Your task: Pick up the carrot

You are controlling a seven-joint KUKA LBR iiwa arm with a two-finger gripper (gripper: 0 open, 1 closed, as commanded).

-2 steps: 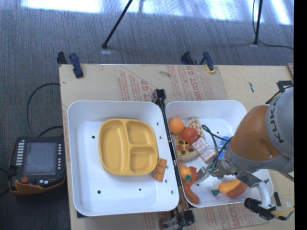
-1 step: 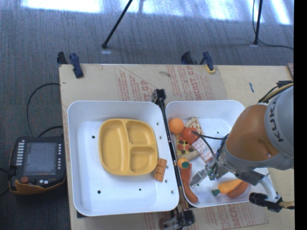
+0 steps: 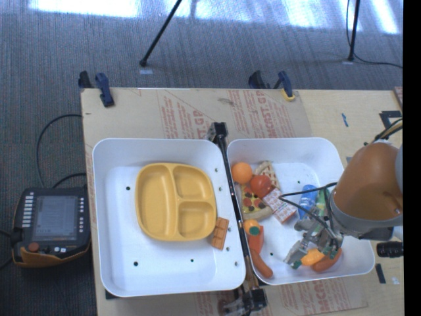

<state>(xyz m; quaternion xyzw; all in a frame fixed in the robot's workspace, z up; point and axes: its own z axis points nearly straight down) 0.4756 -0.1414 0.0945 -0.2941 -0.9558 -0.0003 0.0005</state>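
The claw hung low over the near right corner of the right bin, its metal fingers pointing down and to the view's left. Whether they stood wide or narrow, or gripped anything, could not be told. Just beside the fingertips, toward the bin's near wall, lay an orange and red toy piece, touching or nearly touching them; its kind was unclear.

The carrot lay to the view's left of the claw, close to the wall that the right bin shares with the left bin. Its green top sat at the far end and its long axis ran away from the camera, tilting slightly; a sausage-like piece continued the line nearer the camera. So the claw would probably need to shift leftward across the bin and close across the carrot's narrow width.

Farther off were an orange ball, a tomato and a yellow tray.
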